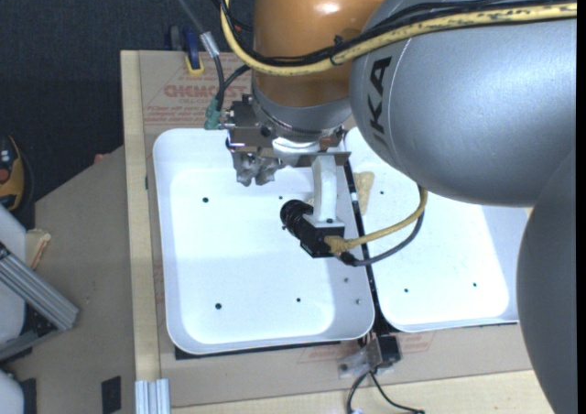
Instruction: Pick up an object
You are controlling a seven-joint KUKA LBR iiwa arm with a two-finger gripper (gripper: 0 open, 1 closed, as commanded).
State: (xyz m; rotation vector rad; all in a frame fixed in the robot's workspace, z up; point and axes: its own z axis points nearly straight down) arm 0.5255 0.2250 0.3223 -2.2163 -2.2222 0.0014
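Looming in from the right, the grey KUKA arm with its orange dome-shaped band [311,9] covers most of the right-hand shallow white plastic bin [458,293], so only that bin's near half and left margin can be seen. The metal two-finger gripper [255,168] hangs over the far part of the left-hand shallow white plastic bin [247,302], close to its far wall; its tip is a small dark, cluttered shape seen from above, and I cannot tell whether it is open or closed, nor make out anything held in it. A white bracket carrying a black cylindrical fitting [307,224] juts from the wrist toward the seam between the bins, with a yellow-and-black cable [394,229] looping off it. The one loose item visible is a small pale tan object [364,187], lying in the right-hand bin's far left corner, just beside the seam and the bracket. Its upper part is cut off by the arm; the visible piece looks longer than wide, its long axis running roughly far-to-near and narrowing toward the near end, though its true shape is unclear.
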